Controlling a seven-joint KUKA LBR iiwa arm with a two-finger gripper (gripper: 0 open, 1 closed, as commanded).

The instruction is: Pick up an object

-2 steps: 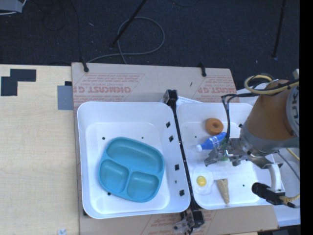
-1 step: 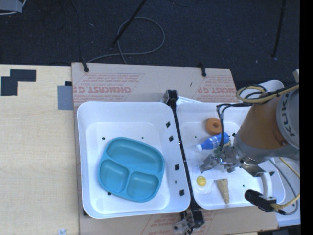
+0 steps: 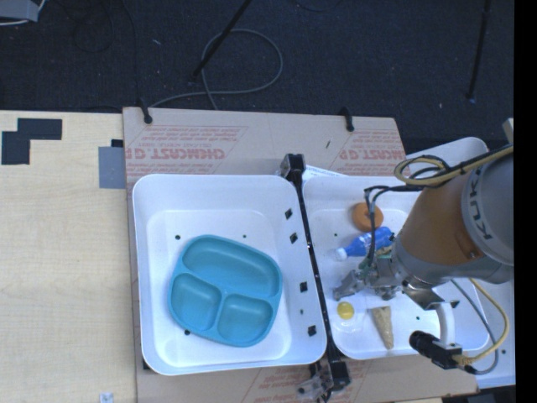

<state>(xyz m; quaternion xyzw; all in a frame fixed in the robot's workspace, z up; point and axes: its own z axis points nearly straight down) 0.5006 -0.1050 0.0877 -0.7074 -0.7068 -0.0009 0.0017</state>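
In the right bin (image 3: 323,225) lie an orange ball (image 3: 366,217), a blue and white bottle (image 3: 365,243) on its side, a small yellow piece (image 3: 345,311) and a tan cone (image 3: 383,326). My gripper (image 3: 362,285) hangs low over the middle of this bin, just below the bottle and just above the yellow piece. The grey and orange arm (image 3: 449,225) covers the bin's right half. I see nothing clearly held in the gripper.
The left bin (image 3: 159,200) holds a blue divided plate (image 3: 225,290). A black divider (image 3: 304,250) runs between the two bins. Cables loop around the arm at the right, and cardboard lies under both bins.
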